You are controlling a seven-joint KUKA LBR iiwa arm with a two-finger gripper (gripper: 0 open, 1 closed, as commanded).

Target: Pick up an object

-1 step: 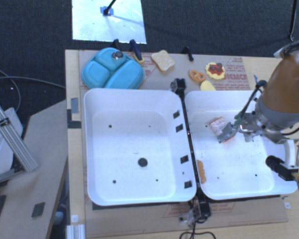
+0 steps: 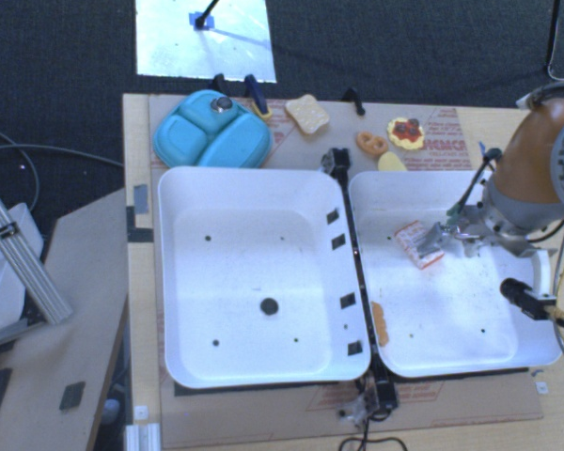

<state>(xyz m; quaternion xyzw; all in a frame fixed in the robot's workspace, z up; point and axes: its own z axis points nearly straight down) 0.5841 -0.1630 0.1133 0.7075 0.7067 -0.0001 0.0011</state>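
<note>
White plastic forms both shallow bins on the counter (image 2: 141,252), and in the camera view the grey-and-orange arm (image 2: 536,158) reaches in from the right with its tool (image 2: 444,238) low over the right bin (image 2: 508,350). The tool sits just beside, perhaps touching, a small packet (image 2: 415,243) printed in white and red that lies tilted on the bin floor toward the upper left part of that bin; whether the tool is open, closed or gripping the packet I cannot tell, since its tip blurs into the packet's edge. To do this step well, my judgement is that the tool should straddle the packet's narrow side, press down enough to reach under its thin edge, and close squarely before lifting straight up, because a flat, light packet will likely slide or tip away if caught on one corner. The right bin also holds a small orange piece (image 2: 379,323) against its left wall, well apart from the packet. The left bin (image 2: 183,355) holds one small dark round object (image 2: 269,305) near its middle. Behind the bins lie a blue compartment tray (image 2: 212,132), a toast slice (image 2: 307,114), a pretzel-like piece (image 2: 371,143), a small tart-like toy (image 2: 406,132) and a pale yellow piece (image 2: 391,163).
</note>
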